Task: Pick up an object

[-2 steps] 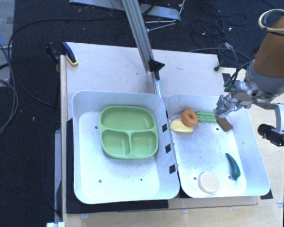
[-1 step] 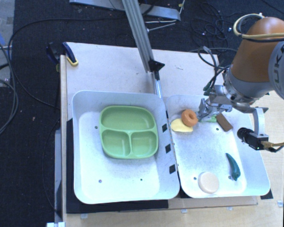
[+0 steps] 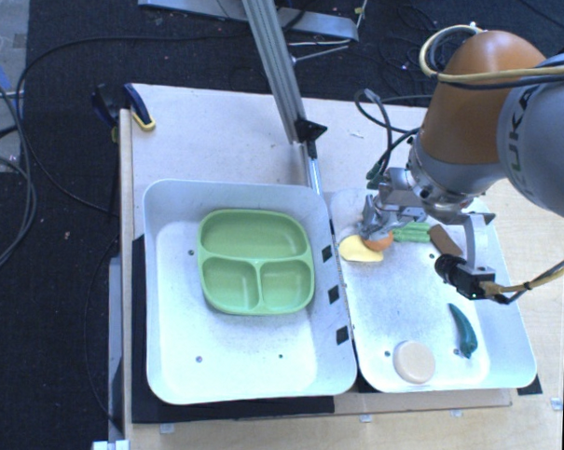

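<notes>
Orange object (image 3: 381, 241) partly hidden under tool (image 3: 375, 228), grip state unclear, poss. touching yellow piece (image 3: 359, 251)

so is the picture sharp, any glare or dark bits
Camera view: soft and grainy overall; the left bin is evenly lit with no harsh glare; the floor at the top is dark; the gripper casts shade over the small items beneath it.

Green tray (image 3: 257, 262), white bins (image 3: 164, 354), orange wrist band (image 3: 475, 83).
</notes>
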### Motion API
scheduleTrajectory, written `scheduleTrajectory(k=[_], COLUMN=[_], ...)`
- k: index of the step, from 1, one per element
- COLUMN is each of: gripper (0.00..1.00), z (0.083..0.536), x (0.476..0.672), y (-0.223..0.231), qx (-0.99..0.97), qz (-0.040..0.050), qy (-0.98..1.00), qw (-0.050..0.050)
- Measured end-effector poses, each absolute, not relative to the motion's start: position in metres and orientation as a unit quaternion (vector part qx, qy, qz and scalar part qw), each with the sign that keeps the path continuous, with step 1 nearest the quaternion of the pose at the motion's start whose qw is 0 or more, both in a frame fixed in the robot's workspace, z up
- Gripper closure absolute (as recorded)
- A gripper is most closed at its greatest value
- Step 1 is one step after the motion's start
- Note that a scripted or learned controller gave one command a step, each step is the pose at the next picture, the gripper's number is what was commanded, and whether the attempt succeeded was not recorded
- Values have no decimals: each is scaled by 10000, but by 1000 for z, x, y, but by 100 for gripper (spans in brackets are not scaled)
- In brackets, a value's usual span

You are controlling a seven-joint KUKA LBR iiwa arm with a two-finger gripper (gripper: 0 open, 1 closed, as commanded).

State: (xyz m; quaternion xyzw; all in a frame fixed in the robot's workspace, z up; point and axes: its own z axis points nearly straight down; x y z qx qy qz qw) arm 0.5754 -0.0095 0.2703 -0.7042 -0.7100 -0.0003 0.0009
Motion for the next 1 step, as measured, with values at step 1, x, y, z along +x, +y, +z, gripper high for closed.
scheduleTrajectory(k=[1], gripper=[100], z=[252], x=[579], y=[48], qx=[-7042], qz=[5], qy=[-7100], qw=[12])
